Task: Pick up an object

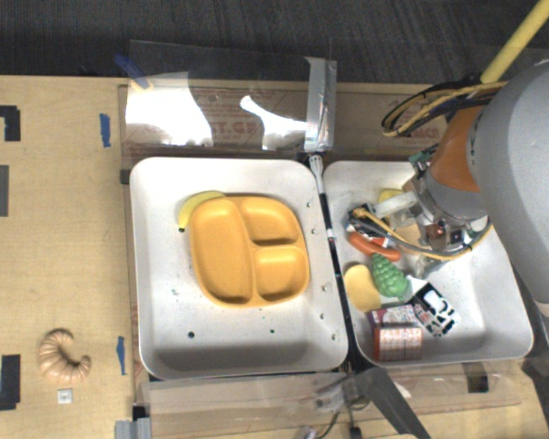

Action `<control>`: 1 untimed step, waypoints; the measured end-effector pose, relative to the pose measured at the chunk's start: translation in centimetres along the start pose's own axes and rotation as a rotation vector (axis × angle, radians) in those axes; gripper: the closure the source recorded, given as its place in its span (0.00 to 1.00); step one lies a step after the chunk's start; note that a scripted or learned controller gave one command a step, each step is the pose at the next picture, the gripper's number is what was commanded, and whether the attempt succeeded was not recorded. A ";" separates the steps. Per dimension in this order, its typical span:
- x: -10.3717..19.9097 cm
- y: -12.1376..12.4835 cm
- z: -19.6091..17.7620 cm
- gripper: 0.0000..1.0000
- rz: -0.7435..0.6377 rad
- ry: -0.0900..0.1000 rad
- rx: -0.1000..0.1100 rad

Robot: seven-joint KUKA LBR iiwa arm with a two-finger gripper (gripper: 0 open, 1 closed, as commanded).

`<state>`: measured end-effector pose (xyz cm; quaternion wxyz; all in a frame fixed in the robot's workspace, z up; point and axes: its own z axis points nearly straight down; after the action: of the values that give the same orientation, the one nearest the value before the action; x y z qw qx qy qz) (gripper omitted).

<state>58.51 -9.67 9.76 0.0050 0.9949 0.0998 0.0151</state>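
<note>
My gripper (421,241) hangs low in the right bin (496,286), over the middle of a pile of small objects, with cables looped around the wrist. Just left of it lie an orange-red carrot-like piece (373,243) and a green knobbly toy (390,277). A yellow lemon (362,286) rests beside the green toy. Below are a black and white box (435,309), a printed packet (395,315) and a red can (398,341). A small yellow piece (391,195) sits near the bin's back. Whether anything is held is hidden by the wrist.
The left bin (156,245) holds a yellow divided plate (249,248) lying over a banana (194,205). A tan croissant-shaped toy (64,355) lies on the bench at lower left. The arm's grey body (522,181) covers the right bin's far right side.
</note>
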 end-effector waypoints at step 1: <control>1.5 2.1 0.0 0.00 -0.003 -0.024 0.013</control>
<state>60.41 -11.39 9.86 -0.0003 0.9948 0.1014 0.0024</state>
